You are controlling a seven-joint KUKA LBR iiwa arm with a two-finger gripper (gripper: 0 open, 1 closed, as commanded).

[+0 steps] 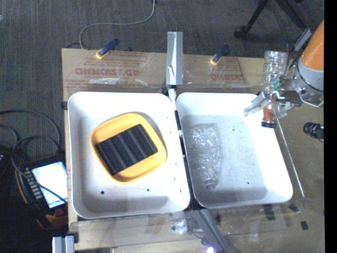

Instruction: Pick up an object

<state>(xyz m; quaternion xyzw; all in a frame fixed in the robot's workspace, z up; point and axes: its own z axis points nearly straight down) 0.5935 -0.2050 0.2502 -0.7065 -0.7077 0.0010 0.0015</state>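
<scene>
Camera view: gripper (261, 109) hangs at right bin's (274, 188) far-right corner, fingers spread, holding nothing. Clear bottle (205, 154) lies leftward and nearer, long axis front-to-back.

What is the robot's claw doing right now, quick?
Gripper: above the right bin's far corner; open or shut cannot be told.

Two white bins (79, 157); one yellow tray (129, 146) (black slatted top); one clear plastic bottle (205, 152); two clamps (107, 48).
</scene>
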